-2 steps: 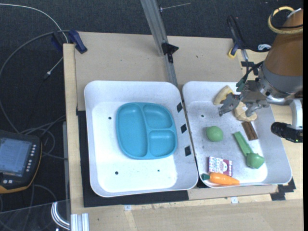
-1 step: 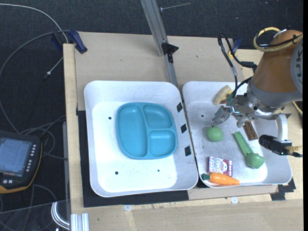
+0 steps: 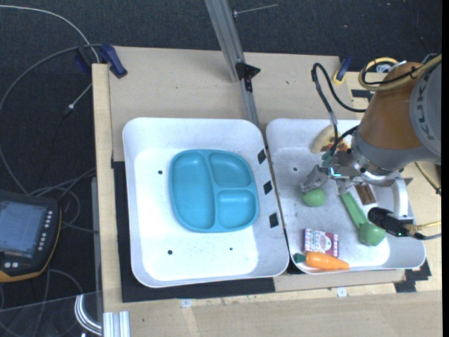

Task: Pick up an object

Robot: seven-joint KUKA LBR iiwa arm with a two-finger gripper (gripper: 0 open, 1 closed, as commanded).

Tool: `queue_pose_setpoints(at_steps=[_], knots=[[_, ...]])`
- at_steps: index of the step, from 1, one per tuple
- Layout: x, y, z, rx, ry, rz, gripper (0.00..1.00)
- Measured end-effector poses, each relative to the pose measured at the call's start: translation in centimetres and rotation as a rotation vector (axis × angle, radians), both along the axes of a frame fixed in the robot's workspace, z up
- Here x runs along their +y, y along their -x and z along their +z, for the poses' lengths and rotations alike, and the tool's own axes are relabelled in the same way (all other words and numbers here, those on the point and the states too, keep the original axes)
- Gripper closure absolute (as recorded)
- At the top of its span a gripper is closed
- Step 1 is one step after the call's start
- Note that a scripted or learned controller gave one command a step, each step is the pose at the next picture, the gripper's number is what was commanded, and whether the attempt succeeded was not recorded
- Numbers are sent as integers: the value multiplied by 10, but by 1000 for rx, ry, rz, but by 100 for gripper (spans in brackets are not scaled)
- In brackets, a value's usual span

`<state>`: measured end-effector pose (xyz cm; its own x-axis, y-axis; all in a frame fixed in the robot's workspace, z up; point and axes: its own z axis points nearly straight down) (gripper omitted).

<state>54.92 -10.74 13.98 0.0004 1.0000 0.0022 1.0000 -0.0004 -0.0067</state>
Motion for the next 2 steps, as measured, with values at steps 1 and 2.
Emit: queue_pose_setpoints(at_steps=[1, 2], knots=[[1, -2, 14, -7, 0, 1, 100], [3, 2, 58, -11, 2, 2, 100]])
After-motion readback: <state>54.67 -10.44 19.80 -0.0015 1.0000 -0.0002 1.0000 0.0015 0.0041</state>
